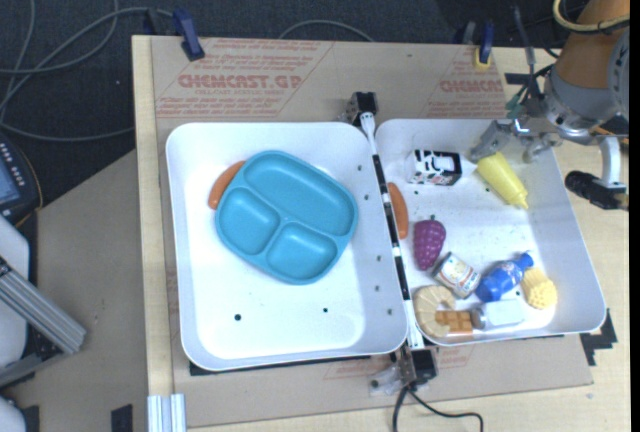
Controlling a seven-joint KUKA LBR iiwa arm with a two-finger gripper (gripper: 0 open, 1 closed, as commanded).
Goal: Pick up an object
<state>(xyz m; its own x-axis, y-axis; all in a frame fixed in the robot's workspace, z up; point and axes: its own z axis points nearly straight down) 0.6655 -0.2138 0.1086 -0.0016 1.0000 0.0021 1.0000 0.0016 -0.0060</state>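
Note:
My gripper (513, 148) hangs over the far right corner of the right bin (575, 250), its two grey fingers spread open with nothing gripped between them. Just below and in front of it, a yellow squeeze bottle (503, 179) lies at a slant on the bin floor. To the left of the bottle sits a black-and-white carton (436, 166). Nearer the front lie purple grapes (429, 242), a small can (457, 273), a blue bottle (503, 280), a yellow corn piece (540, 293) and a waffle-like biscuit (440, 311).
The left bin (200, 320) holds a blue divided plate (286, 216) with an orange item (221, 186) poking out from under its left edge. An orange sausage shape (398, 208) lies along the divider between the bins. Blue clamps (187, 33) hold the board's back edge.

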